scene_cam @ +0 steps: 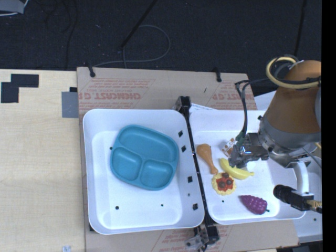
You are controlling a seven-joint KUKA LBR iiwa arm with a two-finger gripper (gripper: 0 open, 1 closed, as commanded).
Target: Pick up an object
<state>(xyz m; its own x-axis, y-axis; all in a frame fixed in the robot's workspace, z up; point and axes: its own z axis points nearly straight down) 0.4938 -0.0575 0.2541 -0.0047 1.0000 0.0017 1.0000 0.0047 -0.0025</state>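
The right bin [210, 124] holds several toy foods: a brown chicken drumstick [206, 157], a yellow banana [236, 171], a small round pizza [224, 184] and a purple grape bunch [254, 204]. A small striped piece [228, 147] lies just left of the gripper. My gripper [242, 155] reaches down from the right, hanging right over the banana's upper end. Its dark fingers merge with the wrist body. I see nothing between them.
The left bin [100, 135] carries a blue divided plate [143, 157]. A black divider [191, 164] separates the two bins. The arm's orange band [294, 98] and grey wrist cover the right bin's far right side. Cables run along the dark floor behind.
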